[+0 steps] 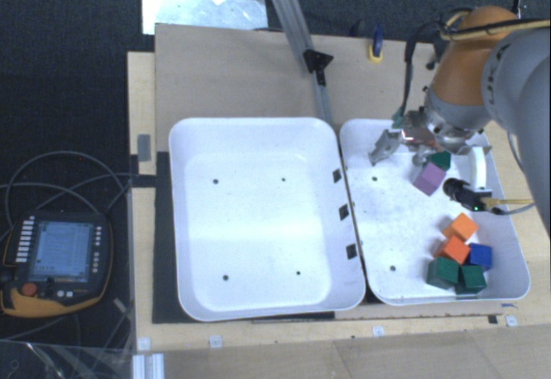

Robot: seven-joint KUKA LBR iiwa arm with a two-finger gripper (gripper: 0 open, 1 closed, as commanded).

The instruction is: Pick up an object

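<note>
Right now, your scene reads like this:
Blocks: orange, green and blue cubes [459, 258] sit bunched in the right bin's [387, 222] near corner, likely where they slid together.
Purple block: [428, 178] lies apart, just below the gripper [392, 143], with a green block [441, 160] touching it.
Gripper: low over the right bin's far end; nothing is visibly between its fingers, and you cannot tell their spread.
Left bin: [258, 214] bare white floor.

A thick, rounded grey robot arm [521, 80] with a glossy orange band [469, 59] above the wrist. Black cables [411, 54] loop along the orange part. Below it sits a silver metal gripper [405, 140] with small pale metal jaws.
</note>
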